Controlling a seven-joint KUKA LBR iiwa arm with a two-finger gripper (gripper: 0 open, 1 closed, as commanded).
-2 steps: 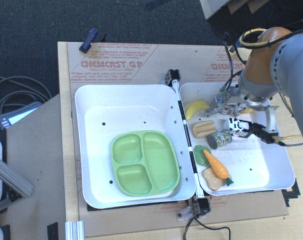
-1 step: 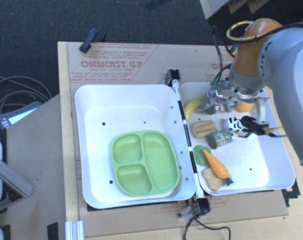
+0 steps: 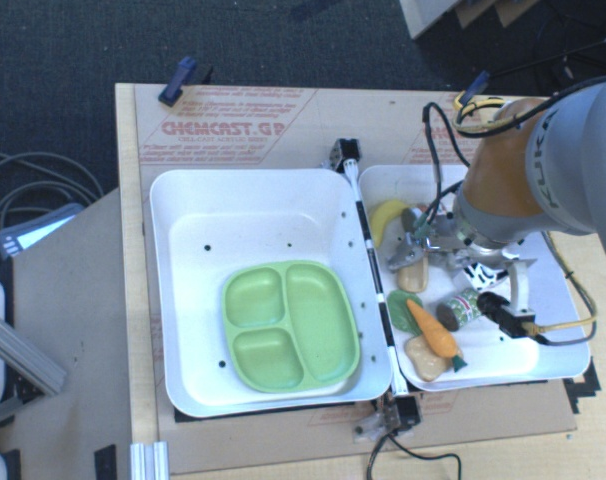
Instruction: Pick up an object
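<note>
We record the bench (image 3: 233, 118), a board with red printed lettering, bearing two shallow white bins side by side. The left bin (image 3: 183, 218) is the larger item in view; a green divided plate (image 3: 288, 325) with three compartments lies flat in its near half. The right bin (image 3: 553, 353) sits touching the left one along a shared edge, with black clips at the far and near ends of that seam.

The arm (image 3: 543, 163), grey with an orange band, enters from the right and reaches down over the right bin, covering much of its far half. The gripper (image 3: 423, 243) is low among the objects near the bin's left wall; we cannot tell how it stands or whether it has anything in its grasp, as the wrist body hides it.

Objects in the right bin, all loose on the floor: a yellow banana-like item (image 3: 386, 218) at the far left, just beside the gripper; a carrot (image 3: 433, 330) lying at a slant near the front; a beige item (image 3: 423, 358) under the carrot's near end; a small green-labelled can (image 3: 461, 308) just right of the carrot; a beige piece (image 3: 412, 278) below the gripper.
</note>
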